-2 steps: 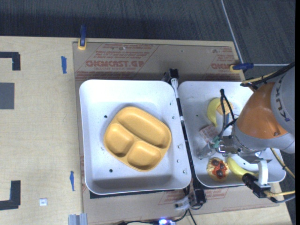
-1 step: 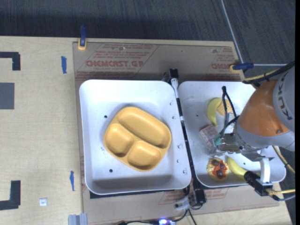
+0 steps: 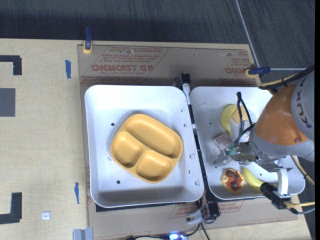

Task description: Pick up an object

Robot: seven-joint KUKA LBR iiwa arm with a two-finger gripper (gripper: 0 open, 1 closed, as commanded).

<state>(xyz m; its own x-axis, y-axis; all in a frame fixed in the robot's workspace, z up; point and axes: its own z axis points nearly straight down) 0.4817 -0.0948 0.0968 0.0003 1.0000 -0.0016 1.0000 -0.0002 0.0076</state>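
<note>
In the right bin [image 3: 205, 104] my gripper [image 3: 226, 156] reaches down from the right, low over a crumpled clear wrapper [image 3: 220, 143]. A yellow round object [image 3: 230, 117] lies just behind it. A yellow banana [image 3: 252, 179] and a small red-and-yellow item [image 3: 231, 180] lie at the bin's front. The grey arm with its orange band [image 3: 280, 121] covers much of the bin's right side. In the left bin [image 3: 100, 104] rests a yellow three-compartment tray [image 3: 146, 147], upside down.
Both bins stand on a cardboard sheet [image 3: 125, 64] on the wooden bench. A black clamp [image 3: 184, 79] sits between the bins at the back. Cables run over the right bin and along its front edge.
</note>
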